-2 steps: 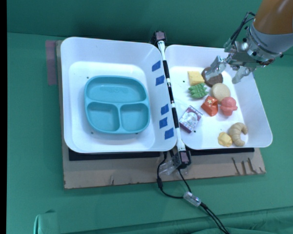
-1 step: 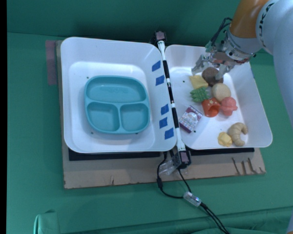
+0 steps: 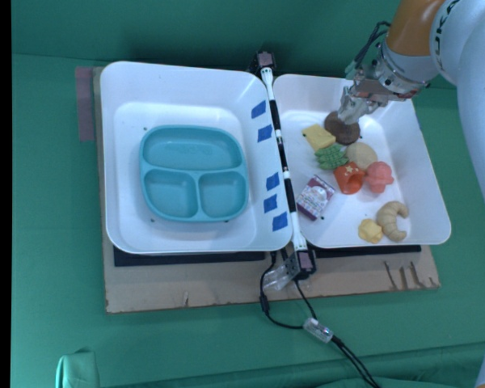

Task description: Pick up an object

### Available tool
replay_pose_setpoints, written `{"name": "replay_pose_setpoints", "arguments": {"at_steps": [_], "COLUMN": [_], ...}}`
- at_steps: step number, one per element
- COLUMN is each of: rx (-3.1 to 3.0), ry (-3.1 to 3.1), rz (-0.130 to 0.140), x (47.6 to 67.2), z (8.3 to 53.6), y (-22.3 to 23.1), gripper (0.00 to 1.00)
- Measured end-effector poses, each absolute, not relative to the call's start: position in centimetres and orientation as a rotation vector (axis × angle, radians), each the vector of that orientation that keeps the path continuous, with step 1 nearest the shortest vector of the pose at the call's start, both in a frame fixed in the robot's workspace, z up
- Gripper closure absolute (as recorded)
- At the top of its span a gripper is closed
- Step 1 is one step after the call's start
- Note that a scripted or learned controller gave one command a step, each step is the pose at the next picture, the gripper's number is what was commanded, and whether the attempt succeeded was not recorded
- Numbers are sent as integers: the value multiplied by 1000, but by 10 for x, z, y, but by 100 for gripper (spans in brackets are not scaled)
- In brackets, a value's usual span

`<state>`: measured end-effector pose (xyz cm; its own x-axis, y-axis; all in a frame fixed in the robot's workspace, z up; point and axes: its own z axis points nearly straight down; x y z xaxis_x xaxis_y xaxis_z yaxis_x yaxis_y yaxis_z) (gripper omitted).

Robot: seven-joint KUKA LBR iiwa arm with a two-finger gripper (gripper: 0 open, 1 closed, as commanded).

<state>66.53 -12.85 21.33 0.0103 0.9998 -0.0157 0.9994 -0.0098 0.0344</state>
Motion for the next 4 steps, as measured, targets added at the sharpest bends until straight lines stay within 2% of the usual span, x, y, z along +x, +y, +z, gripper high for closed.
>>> {"name": "replay_pose_setpoints", "arguments": {"at_steps": [1, 2, 3, 4], "rx": [2208, 2222, 2224, 2223], "ry": [2186, 2216, 2209, 2221], "rz": [20, -18, -28, -17], "x": [665, 702, 700, 701], "z": [213, 188, 186, 186], "y": [-128, -115, -105, -109], "gripper": [0, 0, 0, 0]}}
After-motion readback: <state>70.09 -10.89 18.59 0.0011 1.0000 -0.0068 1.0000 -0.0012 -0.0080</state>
